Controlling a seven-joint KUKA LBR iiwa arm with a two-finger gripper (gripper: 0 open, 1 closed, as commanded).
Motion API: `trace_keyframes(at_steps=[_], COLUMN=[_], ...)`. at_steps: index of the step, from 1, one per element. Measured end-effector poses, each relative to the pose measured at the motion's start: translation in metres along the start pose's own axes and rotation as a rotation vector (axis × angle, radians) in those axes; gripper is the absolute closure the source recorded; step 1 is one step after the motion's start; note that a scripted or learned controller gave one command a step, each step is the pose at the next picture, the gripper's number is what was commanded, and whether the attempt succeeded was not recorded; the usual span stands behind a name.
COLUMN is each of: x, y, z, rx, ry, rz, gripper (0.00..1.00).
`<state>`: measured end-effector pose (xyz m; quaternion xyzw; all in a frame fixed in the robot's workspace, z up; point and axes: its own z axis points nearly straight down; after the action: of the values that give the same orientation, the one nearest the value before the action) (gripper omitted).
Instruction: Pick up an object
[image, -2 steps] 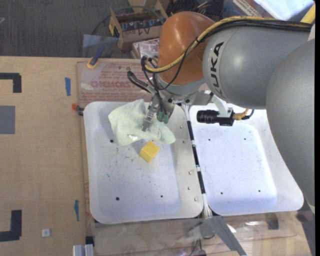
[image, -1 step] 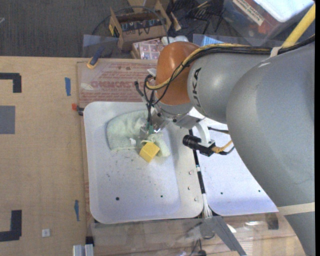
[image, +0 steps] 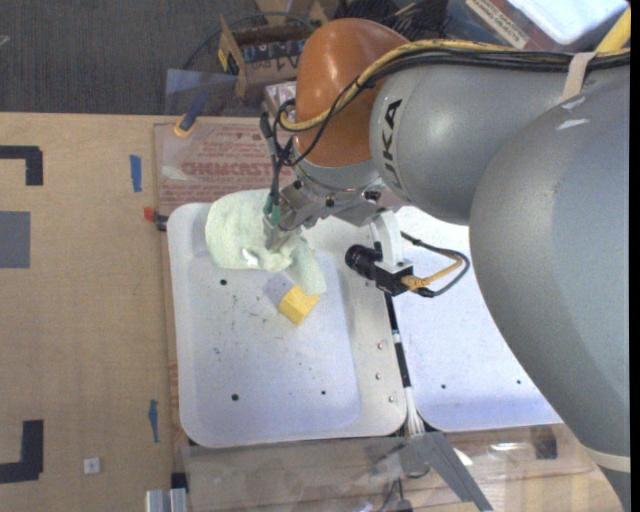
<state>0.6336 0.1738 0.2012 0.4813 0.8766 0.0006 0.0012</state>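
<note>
Pale green cloth (image: 240, 232) lies crumpled at the far end of the left bin (image: 260, 400), beside a yellow block (image: 294, 304); the gripper (image: 273, 237) presses into it, grip unclear; probably soft, light, best pinched at a fold.

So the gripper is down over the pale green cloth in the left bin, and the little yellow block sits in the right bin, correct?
Not quite. The camera view shows the yellow block in the left bin, just below the pale green cloth, not in the right bin. The rest holds: the gripper is down over the cloth in the left bin.
</note>
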Motion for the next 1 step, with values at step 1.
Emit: trace_keyframes(at_steps=[1], x=[0.0084], y=[0.031], z=[-0.0202], rx=[-0.005], ry=[-0.002], rz=[-0.591], gripper=[1.0])
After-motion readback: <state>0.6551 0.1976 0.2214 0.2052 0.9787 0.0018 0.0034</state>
